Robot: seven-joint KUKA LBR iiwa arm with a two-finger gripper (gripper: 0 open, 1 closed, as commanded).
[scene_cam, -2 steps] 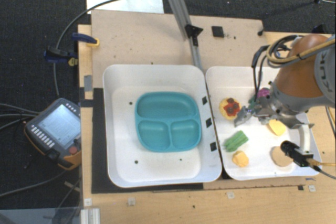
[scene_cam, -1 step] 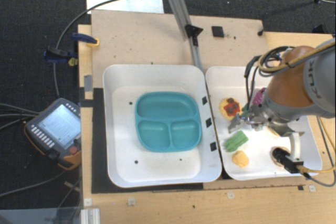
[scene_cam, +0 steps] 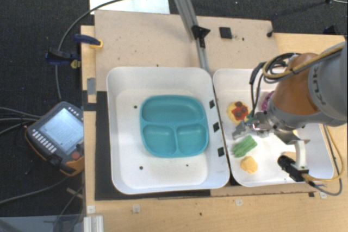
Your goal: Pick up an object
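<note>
In the right bin (scene_cam: 321,168) lie a red and yellow toy (scene_cam: 237,111), a green piece (scene_cam: 244,145) and a small yellow piece (scene_cam: 249,164). A bit of something purple (scene_cam: 266,100) peeks out from behind the arm. My gripper (scene_cam: 246,128) hangs low over the bin's left half, between the red and yellow toy and the green piece, just above the green one. Nothing shows between its metal tips.
The left bin (scene_cam: 122,117) holds a teal divided plate (scene_cam: 174,125). A metal pole (scene_cam: 185,8) slants up from the bins' far edge. A handheld pendant (scene_cam: 57,136) lies off the bench at left. Cables cross the floor.
</note>
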